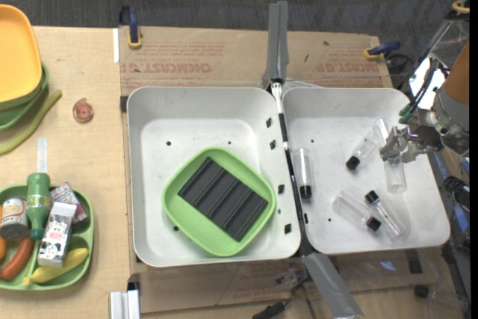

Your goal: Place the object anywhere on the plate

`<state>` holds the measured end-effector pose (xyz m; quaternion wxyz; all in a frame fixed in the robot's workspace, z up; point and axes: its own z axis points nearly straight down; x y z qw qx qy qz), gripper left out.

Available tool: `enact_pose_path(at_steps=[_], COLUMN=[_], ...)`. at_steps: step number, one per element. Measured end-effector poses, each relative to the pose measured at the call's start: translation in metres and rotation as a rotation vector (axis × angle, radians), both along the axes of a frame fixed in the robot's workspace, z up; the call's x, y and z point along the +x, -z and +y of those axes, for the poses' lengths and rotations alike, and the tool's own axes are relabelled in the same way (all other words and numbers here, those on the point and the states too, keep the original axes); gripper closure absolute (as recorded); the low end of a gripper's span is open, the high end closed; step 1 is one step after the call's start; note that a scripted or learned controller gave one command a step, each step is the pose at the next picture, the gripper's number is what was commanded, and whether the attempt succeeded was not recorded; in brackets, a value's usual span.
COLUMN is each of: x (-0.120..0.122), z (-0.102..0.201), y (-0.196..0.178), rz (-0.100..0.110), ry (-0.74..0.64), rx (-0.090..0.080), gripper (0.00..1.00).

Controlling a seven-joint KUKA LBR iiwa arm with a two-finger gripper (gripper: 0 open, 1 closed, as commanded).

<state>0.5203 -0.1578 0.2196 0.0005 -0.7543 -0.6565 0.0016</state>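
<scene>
The arm (457, 97) reaches in from the right edge, its wrist bent down and its hand (394, 149) pointing left, held low.

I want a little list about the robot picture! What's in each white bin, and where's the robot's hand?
left bin: green plate with a dark ridged block on it
right bin: several clear vials with black caps, one by the left wall, others lying loose
end effector: over the right bin's right side, above a vial
task: no vial on the plate yet
</scene>
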Motion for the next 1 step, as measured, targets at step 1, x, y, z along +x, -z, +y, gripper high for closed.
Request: enact_pose_path(at_steps=[1], x=[0.0000], z=[0.0000], y=[0.0000], rz=[0.000], ry=[0.000], rx=[0.000], gripper=[0.00])
